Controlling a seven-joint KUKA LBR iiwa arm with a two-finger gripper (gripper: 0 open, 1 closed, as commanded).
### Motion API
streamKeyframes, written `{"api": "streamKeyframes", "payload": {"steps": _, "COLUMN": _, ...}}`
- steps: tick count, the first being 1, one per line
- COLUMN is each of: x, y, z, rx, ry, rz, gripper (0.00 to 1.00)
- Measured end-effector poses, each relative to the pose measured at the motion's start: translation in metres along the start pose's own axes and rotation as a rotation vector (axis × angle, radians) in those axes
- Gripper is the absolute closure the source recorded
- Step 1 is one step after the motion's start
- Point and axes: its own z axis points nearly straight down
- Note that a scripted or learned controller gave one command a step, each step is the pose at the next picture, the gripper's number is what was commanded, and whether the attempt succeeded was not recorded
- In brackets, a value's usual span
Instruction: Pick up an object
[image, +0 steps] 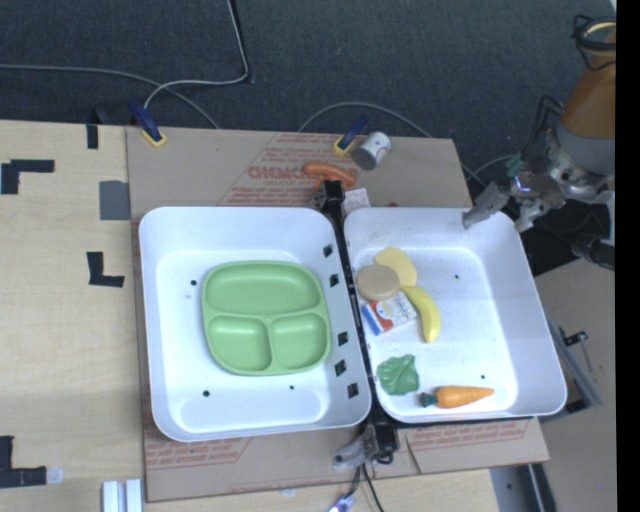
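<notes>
Green catches the eye first on the left: a three-part plate (266, 316) lies flat in the left bin (165, 235), and it has that bin to itself. Moving right across the divide, the right bin (500, 300) carries all the pickable bits, bunched toward its left side. A tan round disc (378, 282) sits touching a pale yellow piece (397, 265) just beyond it, with a small red-and-blue carton (388, 314) on its near side. The banana (426, 313) lies just right of the carton, long axis running far to near, curving slightly, its near tip toward the bin's near wall. A green leafy piece (399, 375) rests nearer, and the carrot (458, 397) lies by the near wall, long axis left to right, leafy end pointing left.

Further right, the gripper (487, 212) hangs over the far right corner of that bin, well apart from every item; whether it's open or closed, I cannot tell. So my read: nothing is picked yet, and the whole job, choosing, descending, grasping, lifting, is left.
</notes>
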Motion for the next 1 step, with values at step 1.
{"api": "streamKeyframes", "payload": {"steps": 1, "x": 0.0951, "y": 0.0248, "z": 0.0841, "rx": 0.001, "ry": 0.001, "rz": -0.002, "gripper": 0.0}}
